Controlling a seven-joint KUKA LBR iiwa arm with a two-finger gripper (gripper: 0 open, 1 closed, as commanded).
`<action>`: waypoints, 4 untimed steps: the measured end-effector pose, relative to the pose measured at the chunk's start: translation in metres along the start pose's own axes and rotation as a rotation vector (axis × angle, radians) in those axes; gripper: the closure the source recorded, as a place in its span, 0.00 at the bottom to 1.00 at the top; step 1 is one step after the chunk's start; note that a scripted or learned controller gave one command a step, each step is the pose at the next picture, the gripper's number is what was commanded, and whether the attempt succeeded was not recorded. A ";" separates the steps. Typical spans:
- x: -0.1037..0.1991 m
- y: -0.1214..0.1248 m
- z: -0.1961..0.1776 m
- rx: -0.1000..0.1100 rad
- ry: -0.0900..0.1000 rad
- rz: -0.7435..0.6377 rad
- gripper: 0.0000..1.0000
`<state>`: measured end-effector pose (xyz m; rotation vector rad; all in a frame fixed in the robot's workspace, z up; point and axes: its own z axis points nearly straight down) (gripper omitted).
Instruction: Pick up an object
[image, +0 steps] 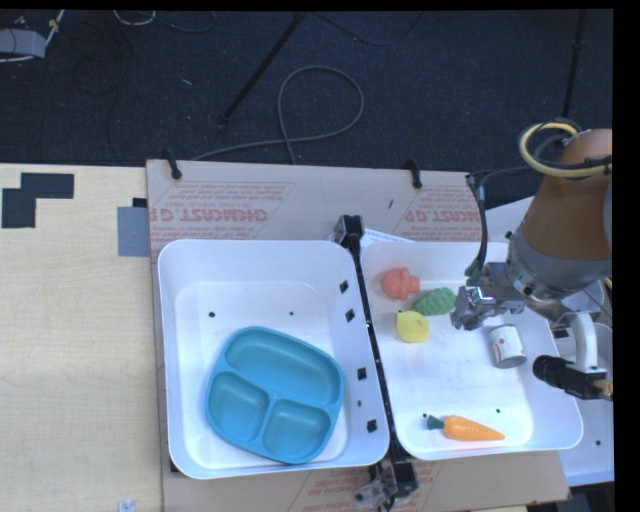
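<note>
**Object to pick: four small toys wait in the right bin**

Object candidates all lie in the right bin (560, 425), so that is where your attention belongs. Start with the biggest things: the desk (70, 350) carries two white bins side by side on a cardboard sheet (300, 205). The left bin (185, 270) holds a blue divided tray (275, 393), lying flat and taking up most of its floor; it looks too wide for a two-finger grasp, so you can likely set it aside as a target.

The arm (570, 215) reaches in from the right and hangs over the upper right part of the right bin. Its pincer (468, 312) sits low, just beside the green toy (435, 300), and you cannot tell from this slant how far it is spread; nothing is visibly caught in it.

Then the small pieces, well suited to a pinch. The orange carrot (470, 429) lies alone near the front wall, well apart from the others. The pink toy (400, 283), the green toy and the yellow lemon (411, 326) cluster near the divider, the green one between the other two, so a grasp there risks nudging a neighbour
</note>
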<state>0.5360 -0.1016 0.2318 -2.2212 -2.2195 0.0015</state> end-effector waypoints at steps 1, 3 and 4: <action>0.053 0.002 0.010 0.002 0.002 -0.004 1.00; 0.154 0.010 0.005 0.002 0.001 -0.005 1.00; 0.204 0.020 -0.005 0.001 0.001 -0.005 1.00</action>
